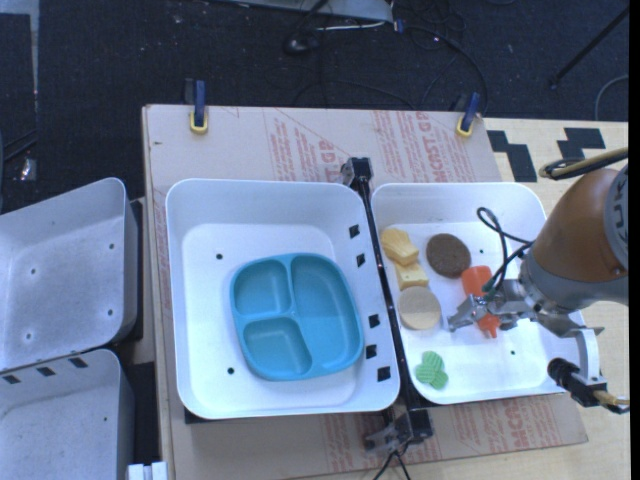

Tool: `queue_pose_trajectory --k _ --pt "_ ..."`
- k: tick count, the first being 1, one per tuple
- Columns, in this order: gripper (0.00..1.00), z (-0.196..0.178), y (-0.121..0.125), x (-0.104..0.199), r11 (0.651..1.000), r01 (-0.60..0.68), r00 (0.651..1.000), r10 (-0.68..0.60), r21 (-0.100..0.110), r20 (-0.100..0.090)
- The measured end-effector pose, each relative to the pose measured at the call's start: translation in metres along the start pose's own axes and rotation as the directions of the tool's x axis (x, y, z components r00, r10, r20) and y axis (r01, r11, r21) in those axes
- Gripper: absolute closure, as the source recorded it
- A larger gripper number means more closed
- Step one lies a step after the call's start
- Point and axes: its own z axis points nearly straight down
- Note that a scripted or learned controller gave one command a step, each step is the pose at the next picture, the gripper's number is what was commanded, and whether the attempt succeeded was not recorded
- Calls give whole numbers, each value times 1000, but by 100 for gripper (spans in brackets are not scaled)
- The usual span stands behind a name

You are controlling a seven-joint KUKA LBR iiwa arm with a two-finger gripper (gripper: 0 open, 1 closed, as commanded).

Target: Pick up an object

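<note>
The small orange toy carrot piece (478, 286) lies in the right white bin (520, 383), right of the middle of the frame. The metal gripper (472, 315) sits right on it. I cannot tell if it has hold. The toy looks light, hard and smooth, so it may slip. Pinching across its thin middle seems best.

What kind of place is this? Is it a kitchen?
Probably a robot lab, not a kitchen. A grey robot arm reaches over two white bins clamped to a board, toy food like a brown cookie lies inside, and cables trail on the floor.
</note>
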Motion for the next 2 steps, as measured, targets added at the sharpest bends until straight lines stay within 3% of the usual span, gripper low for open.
queue_pose_trajectory --k 1,2 --pt "100 -12 0 0 1000 -2 1000 2 -2 1" --pt "100 -69 4 9 1000 5 1000 -5 -8 2"
